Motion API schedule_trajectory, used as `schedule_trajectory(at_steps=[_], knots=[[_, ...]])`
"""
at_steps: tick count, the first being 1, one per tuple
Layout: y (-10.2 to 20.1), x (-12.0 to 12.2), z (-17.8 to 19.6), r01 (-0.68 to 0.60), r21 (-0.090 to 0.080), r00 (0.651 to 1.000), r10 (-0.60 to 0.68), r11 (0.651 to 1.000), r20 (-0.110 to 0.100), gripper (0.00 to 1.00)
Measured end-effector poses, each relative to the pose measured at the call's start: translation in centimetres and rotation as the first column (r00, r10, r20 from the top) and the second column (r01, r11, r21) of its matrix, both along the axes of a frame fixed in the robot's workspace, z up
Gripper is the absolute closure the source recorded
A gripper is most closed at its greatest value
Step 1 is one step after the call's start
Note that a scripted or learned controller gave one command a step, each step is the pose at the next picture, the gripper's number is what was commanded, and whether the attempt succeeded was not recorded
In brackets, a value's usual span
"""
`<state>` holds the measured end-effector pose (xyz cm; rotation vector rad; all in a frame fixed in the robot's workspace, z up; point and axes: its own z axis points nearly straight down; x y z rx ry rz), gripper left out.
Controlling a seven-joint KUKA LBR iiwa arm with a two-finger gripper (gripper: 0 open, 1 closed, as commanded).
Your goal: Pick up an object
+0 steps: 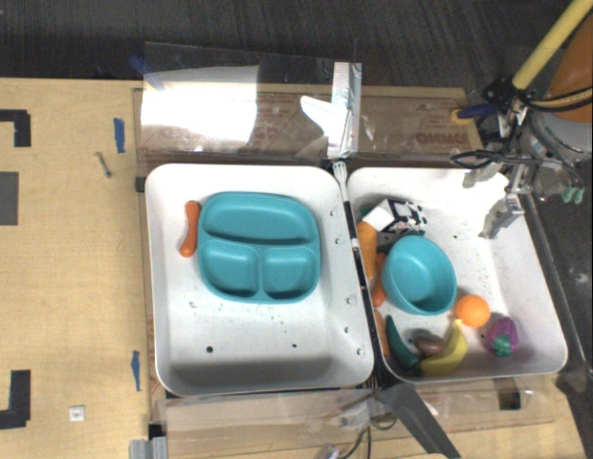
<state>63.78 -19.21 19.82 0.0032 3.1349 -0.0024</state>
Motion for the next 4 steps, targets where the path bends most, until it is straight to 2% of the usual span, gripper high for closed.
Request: schedule_trajectory(at_steps=[1, 2, 3, 4], knots=[[0.7, -5.8, -10.8, 0.037, 0.0, 0.999, -0.037, 0.999, 0.001, 0.0], [-0.5, -11.6, -11.0, 0.036, -0.001, 0.999, -0.036, 0.999, 0.002, 0.0], [4.7, -12.8, -10.9, -0.146, -0.004, 0.989, 0.146, 0.989, 0.006, 0.0], [5.5, -10.2, -10.9, -0.104, -0.004, 0.995, 0.104, 0.995, 0.003, 0.0]])
